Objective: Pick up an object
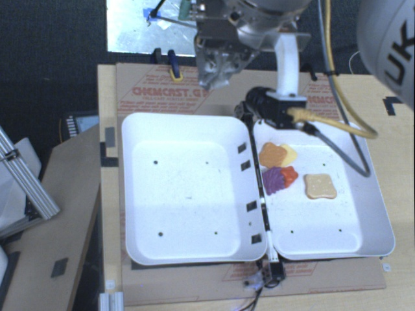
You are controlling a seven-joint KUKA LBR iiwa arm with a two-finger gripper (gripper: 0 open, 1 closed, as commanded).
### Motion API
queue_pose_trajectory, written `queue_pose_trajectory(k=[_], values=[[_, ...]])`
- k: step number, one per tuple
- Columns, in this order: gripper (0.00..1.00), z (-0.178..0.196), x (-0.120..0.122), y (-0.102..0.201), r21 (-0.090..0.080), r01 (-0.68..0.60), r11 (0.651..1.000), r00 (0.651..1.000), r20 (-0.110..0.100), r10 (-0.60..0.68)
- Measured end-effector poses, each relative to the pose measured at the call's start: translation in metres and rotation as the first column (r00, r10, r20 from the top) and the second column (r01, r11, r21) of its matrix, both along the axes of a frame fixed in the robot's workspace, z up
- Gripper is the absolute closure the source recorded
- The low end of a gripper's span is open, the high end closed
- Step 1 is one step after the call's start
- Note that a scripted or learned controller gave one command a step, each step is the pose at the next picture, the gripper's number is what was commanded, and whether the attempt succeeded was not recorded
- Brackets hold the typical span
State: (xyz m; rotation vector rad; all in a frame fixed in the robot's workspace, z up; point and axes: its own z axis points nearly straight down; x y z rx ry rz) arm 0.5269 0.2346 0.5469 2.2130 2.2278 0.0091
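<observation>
I see a dark speckled floor behind a tan bench (337, 102) covered by a brown cardboard sheet with red print (155, 92), and on it two shallow white plastic bins side by side. I take the black hinge strip (255, 173) between the bins as my landmark. To its left lies the left white bin (139, 193), its floor showing a few small dark holes. To its right lies the right white bin (363, 219), which holds all the pieces. Just right of the strip, near its upper half, sits an orange rounded toy piece (273, 154) with a pale yellow piece (289, 152) touching its far side. Directly below them, right beside the strip, is a purple ridged toy piece (273, 181) with a small red piece (289, 173) against it. Farther right of the strip, apart from that cluster, lies a tan toast-shaped slice (320, 186).

The grey metal gripper (214, 76) hangs above the cardboard beyond the far end of the strip, over neither bin's floor. I cannot tell how its jaws stand; nothing shows between them. A yellow cable (343, 129) runs from a black fitting (269, 105) at the strip's far end across the right bin's upper corner.
</observation>
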Motion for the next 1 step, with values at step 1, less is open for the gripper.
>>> queue_pose_trajectory(k=[1], values=[[1.0,-0.0192,-0.0412,-0.1071,-0.004,0.015,1.0,1.0,-0.004,-0.015]])
